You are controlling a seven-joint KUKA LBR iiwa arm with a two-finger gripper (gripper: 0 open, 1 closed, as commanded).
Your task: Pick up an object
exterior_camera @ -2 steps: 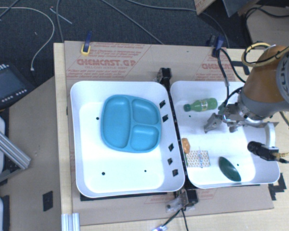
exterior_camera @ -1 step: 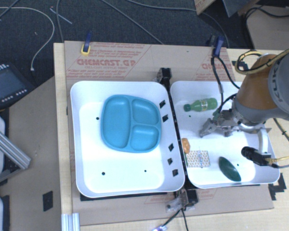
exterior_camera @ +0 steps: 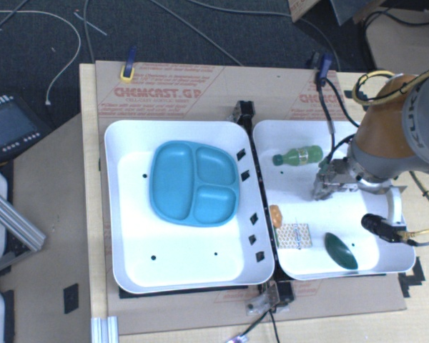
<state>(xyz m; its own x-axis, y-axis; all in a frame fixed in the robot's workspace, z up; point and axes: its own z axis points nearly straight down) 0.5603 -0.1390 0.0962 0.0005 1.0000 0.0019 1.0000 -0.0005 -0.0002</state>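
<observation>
Can't tell the gripper (exterior_camera: 327, 186) state, could easily whiff with the green bottle (exterior_camera: 298, 156) sitting just up-left of it.

Left bin (exterior_camera: 121, 213): divided plate (exterior_camera: 194, 183) in rear half. Right bin (exterior_camera: 300, 269): bottle (exterior_camera: 298, 156) lying at rear; gripper (exterior_camera: 327, 184) just in front of bottle; packet (exterior_camera: 294, 236) and dark oval object (exterior_camera: 341, 251) along front, packet to the left.
</observation>
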